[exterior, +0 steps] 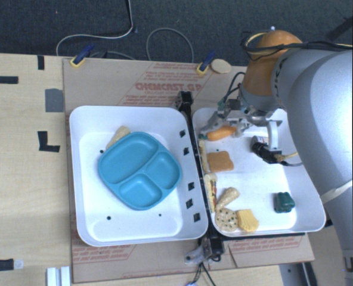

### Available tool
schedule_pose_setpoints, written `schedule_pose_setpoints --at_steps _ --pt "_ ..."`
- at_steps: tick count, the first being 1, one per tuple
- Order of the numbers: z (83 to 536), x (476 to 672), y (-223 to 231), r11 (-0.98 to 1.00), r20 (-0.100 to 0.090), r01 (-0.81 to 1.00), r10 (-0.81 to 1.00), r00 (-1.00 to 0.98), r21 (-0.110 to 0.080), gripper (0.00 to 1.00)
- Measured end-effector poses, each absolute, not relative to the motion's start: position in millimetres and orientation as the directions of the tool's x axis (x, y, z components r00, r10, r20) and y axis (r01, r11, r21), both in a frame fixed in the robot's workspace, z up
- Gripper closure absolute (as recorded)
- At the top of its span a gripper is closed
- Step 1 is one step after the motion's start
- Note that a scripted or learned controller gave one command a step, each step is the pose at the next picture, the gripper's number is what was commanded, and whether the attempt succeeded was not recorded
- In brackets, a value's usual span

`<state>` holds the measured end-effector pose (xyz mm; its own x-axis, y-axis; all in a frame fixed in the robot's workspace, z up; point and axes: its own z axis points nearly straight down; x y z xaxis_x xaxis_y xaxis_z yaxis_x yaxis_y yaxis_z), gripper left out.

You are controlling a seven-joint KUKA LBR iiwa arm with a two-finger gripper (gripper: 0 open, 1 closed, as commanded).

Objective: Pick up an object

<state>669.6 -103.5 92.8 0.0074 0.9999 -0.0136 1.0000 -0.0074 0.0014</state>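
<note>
In the camera view, the grey arm [319,112] comes in from the right and covers the upper right part of the right bin [260,186], so that bin's far corner is hidden. The gripper [227,123] sits low over the bin's top end; its metal parts blur together there, and I cannot tell how the claw stands.

An orange, carrot-like piece [219,134] lies just beside the gripper, touching or nearly touching it; whether it is gripped is unclear. Below it lies a brown toast-like square [219,161]. Along the bin's left wall a pale stick-shaped piece [211,189] is hard to make out. Near the lower end lie a tan lump [228,196], a dotted cracker [226,218] and a yellow piece [247,220], close together. A dark green block [284,202] sits apart at the right.

In the left bin [87,213], a blue divided tray [140,169] partly covers a tan item [118,136].
</note>
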Motion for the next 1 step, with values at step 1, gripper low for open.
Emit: schedule_pose_setpoints --at_steps 1 --pt "92.6 669.6 -103.3 -0.007 -0.013 1.0 1.0 0.007 0.001 0.0"
